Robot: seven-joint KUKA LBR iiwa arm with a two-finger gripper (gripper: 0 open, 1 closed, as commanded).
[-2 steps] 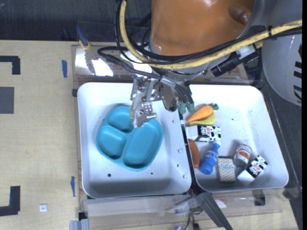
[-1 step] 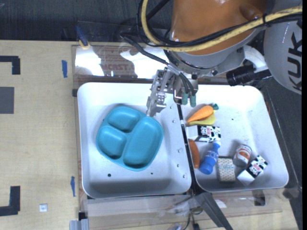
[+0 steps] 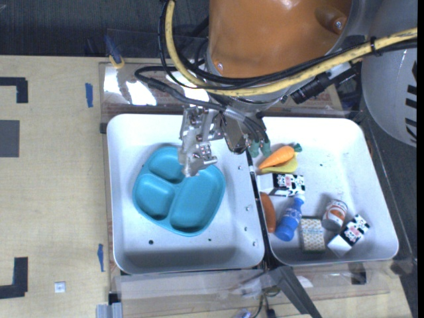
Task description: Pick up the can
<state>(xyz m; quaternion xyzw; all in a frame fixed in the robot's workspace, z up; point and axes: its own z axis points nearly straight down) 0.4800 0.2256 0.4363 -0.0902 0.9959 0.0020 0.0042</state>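
Two white bins sit side by side. The gripper hangs over the blue plate in the left bin, its fingers close together with nothing between them. The can lies near the right bin's front right corner, well apart, so the arm seems misplaced for this pick.
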